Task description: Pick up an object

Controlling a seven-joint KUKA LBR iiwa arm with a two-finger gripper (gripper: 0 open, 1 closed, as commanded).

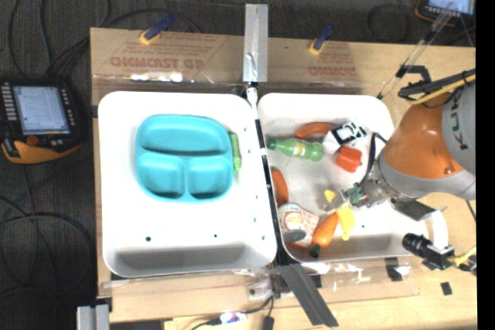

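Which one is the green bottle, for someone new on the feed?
Look at the right bin of the two white bins. Near its upper left, beside the divider, the green bottle lies on its side just below an orange-red sausage-shaped item. It is the only green, bottle-shaped thing there; its neighbours are orange, red or yellow.

Two white bins [186,255] on the worktop [100,66], w/ one blue divided tray [184,156] in the left bin. Right bin: one green bottle [296,149], one carrot [326,230], one yellow banana [343,217], approx. four other small items.
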